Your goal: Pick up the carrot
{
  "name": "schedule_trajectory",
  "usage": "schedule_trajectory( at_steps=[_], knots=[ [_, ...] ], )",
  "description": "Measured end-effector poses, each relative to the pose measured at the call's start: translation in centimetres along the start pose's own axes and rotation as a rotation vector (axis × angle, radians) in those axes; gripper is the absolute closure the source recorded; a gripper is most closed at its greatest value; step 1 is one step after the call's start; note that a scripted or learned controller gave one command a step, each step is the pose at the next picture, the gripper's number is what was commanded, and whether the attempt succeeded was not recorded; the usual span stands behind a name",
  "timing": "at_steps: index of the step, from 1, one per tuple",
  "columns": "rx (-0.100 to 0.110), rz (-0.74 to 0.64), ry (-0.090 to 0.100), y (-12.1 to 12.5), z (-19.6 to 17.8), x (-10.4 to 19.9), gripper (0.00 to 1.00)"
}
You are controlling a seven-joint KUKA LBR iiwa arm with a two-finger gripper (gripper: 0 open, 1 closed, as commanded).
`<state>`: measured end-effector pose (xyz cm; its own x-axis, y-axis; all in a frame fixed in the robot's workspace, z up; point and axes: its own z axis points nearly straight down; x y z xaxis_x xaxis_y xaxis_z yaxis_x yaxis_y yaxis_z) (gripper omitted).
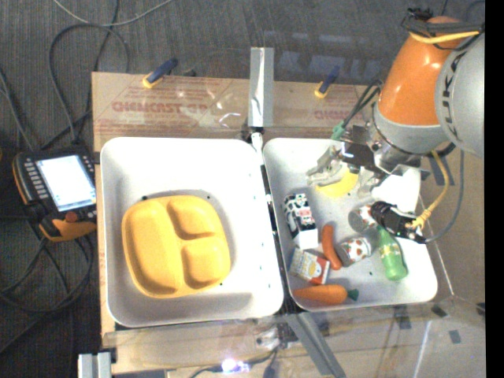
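Note:
The carrot (321,294), orange with a dark green stub at its right end, lies flat along the near wall of the right bin (425,290). My gripper (345,173) hovers over the far part of that bin, well away from the carrot. Its fingers (324,166) stand apart, open, above a flat yellow item (340,186), and nothing is held between them.
Around the carrot lie a small red and white box (309,266), a red sausage (329,245), a round tin (356,249), a green bottle (391,260) and a black and white carton (299,211). The left bin (110,172) holds a yellow divided tray (177,242).

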<state>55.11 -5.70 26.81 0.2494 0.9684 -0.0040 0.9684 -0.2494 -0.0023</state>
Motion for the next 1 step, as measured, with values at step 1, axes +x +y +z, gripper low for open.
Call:
schedule_trajectory(
  at_steps=[1],
  knots=[
    [0.001,0.131,0.0,3.54,1.96,-1.27,0.0]
  ],
)
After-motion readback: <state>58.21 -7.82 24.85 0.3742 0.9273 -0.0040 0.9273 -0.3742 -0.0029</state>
